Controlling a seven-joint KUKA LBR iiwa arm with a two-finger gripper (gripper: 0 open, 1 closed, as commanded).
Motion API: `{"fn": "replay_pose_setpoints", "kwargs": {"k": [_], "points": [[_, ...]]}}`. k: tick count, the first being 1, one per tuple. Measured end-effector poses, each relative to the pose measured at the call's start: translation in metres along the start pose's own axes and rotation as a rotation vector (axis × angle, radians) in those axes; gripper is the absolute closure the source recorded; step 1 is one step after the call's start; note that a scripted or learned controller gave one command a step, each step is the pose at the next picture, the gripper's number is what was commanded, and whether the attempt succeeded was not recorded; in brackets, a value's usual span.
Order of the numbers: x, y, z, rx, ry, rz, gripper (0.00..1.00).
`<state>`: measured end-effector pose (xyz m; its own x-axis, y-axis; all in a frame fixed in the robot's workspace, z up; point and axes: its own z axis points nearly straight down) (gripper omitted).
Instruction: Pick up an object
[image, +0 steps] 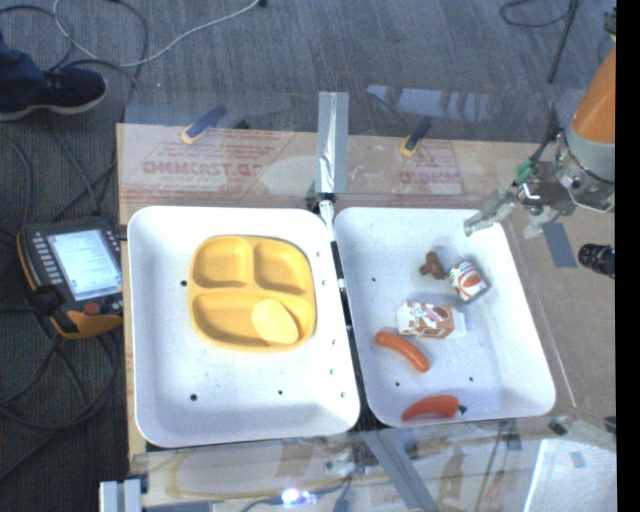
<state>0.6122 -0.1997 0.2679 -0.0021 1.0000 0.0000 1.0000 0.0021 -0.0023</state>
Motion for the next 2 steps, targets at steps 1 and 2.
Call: {"fn": "replay_pose_setpoints", "kwargs": {"k": [1,2], "points": [[-0.011,0.027,0.168,0.001,0.006,-0.022,0.00],[-0.011,-0.017,0.175,-0.022,0.004,-0.102,0.00]]}}
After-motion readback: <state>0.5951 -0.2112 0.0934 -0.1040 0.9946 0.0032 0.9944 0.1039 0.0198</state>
